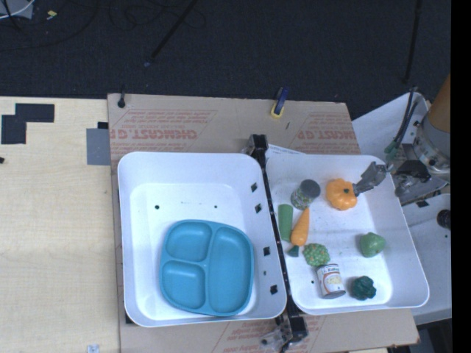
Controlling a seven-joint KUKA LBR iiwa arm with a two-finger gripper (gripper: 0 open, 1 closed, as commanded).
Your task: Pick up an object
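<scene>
Two shallow white bins sit side by side on the surface, which we see as pale wood with a cardboard sheet under the bins. We find the left bin in the lower centre of the frame; it holds a blue divided plate with three compartments, lying flat toward the bin's lower part.

We find the right bin in the lower right of the frame. It contains these items:
- an orange pumpkin-like piece in the upper middle;
- a grey-green round jar just left of it;
- a green cylinder and a carrot side by side near the bin's left wall, below the jar;
- a broccoli-like piece below the carrot;
- a small labelled can near the lower edge;
- a dark green piece just right of the can;
- a light green piece toward the right wall.

The arm enters at the right edge of the frame. We see the hand reaching over the bin's upper right part, its tip just beside the right side of the orange pumpkin-like piece. We cannot tell how far the hand is open, nor whether it has hold of anything.
</scene>
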